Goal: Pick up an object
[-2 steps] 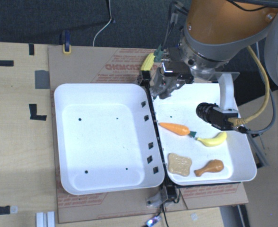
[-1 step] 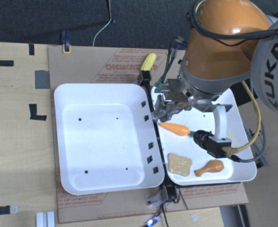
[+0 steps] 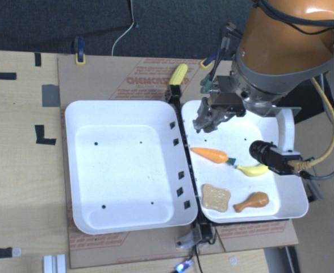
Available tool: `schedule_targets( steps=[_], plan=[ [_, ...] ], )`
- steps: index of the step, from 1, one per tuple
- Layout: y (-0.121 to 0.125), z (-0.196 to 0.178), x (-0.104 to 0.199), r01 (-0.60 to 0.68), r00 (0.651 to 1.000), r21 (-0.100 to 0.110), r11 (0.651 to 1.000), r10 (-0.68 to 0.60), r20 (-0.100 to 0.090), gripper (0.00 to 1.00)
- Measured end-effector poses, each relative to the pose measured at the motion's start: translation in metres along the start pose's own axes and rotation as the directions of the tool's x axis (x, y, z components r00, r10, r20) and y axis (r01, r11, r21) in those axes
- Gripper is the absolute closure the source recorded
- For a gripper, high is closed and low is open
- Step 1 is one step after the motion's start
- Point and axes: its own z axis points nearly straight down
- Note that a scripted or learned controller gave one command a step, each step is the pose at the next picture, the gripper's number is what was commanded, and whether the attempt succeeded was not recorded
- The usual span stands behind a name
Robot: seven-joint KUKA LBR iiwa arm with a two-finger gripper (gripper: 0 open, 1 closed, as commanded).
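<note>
My own bulk hides a good part of the right bin (image 3: 292,209): the orange band and grey wrist cover its far right corner, and the top of my arm runs out of the frame. My pincer (image 3: 204,124) hangs over the far left part of that bin, just beside the divide between the two bins, its dark fingers pointing down and to the left. They blur into one dark mass against the white floor, so I cannot tell whether they stand wide or narrow; nothing shows between them.

The toy food lies nearer the camera than my pincer, all of it in the right bin. The carrot (image 3: 209,154) is the closest piece, orange with a small green tip, lying across the bin floor a little below my fingers and apart from them. Just past its green tip lies the banana (image 3: 252,170), yellow, its right end cut off by a black cylindrical fitting (image 3: 267,154) on my arm. Near the front rim sit a tan slice of bread (image 3: 215,197) and, beside it to the right, a brown drumstick (image 3: 252,201), both well apart from my pincer.

The left bin (image 3: 76,118) sits beside it on a sheet of cardboard (image 3: 99,73). A yellow-handled clamp (image 3: 177,78) grips the far rim where the bins meet.
</note>
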Motion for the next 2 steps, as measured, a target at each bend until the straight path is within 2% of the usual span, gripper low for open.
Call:
schedule_targets(
  steps=[1, 2],
  plan=[
    [0.031, -0.066, 0.042, 0.004, 1.000, -0.004, 1.000, -0.004, -0.001, 1.00],
    [0.009, 0.090, 0.011, -0.004, 1.000, 0.023, 1.000, 0.004, 0.005, 1.00]
  ],
)
